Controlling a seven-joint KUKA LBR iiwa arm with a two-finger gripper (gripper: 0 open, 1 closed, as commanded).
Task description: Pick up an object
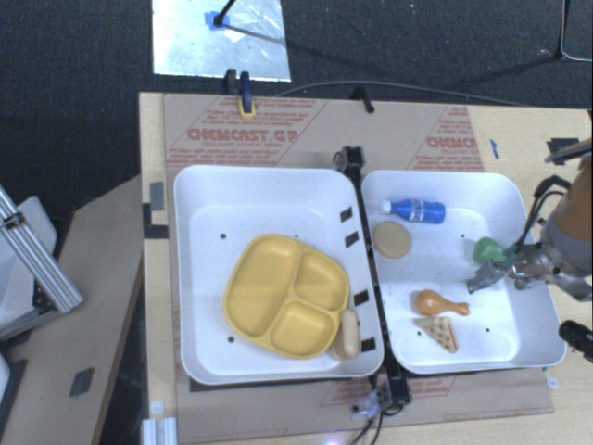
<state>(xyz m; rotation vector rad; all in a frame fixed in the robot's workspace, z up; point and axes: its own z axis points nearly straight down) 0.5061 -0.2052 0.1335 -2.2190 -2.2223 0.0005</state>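
Note:
The right bin (pixel 500 346) holds a blue bottle (pixel 414 211) lying at the back and a tan round disc (pixel 392 240) just in front of it. An orange drumstick (pixel 439 302) and a tan wedge-shaped slice (pixel 438 333) lie toward the front. A green object (pixel 487 248) rests near the right wall. My gripper (pixel 498 275) reaches in from the right, low over the bin, just in front of the green object and to the right of the drumstick. Nothing shows in its grasp.
The left bin (pixel 213 211) carries a yellow divided plate (pixel 287 295), with a pale bread roll (pixel 347 333) against its right front edge. A black divider (pixel 369 276) runs between the bins. The grey arm (pixel 567 239) stands over the right bin's right wall.

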